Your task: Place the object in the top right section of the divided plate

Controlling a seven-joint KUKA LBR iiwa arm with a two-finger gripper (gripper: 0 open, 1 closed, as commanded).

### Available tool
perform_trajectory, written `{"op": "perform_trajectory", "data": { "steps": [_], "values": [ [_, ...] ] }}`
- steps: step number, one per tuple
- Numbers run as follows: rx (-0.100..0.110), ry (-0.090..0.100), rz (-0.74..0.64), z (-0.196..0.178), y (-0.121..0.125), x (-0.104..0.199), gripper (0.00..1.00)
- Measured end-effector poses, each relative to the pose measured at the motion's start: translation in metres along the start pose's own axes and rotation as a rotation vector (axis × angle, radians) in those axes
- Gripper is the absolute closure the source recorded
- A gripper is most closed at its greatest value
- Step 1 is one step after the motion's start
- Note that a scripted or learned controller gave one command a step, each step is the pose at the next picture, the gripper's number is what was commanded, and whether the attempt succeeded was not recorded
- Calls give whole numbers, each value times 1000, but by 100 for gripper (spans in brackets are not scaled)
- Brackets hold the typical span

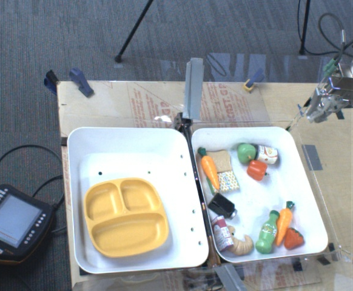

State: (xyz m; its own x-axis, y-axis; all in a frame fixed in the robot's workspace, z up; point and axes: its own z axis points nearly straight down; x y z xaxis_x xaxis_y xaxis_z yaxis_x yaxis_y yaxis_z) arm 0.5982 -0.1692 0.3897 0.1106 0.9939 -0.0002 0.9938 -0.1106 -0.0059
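The yellow divided plate [126,216] lies in the left bin [79,162], all its sections bare. The right bin [302,162] holds the toys: two carrots, a green bottle [266,232], a croissant [243,245], a black block [221,205] and others. The gripper [326,99] hangs past that bin's far right corner; I cannot tell how it is set.
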Motion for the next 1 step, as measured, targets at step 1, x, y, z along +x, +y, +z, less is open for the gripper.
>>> {"op": "perform_trajectory", "data": {
  "steps": [1],
  "values": [
    [9, 1, -9, 128, -59, 74, 100]
  ]
}}
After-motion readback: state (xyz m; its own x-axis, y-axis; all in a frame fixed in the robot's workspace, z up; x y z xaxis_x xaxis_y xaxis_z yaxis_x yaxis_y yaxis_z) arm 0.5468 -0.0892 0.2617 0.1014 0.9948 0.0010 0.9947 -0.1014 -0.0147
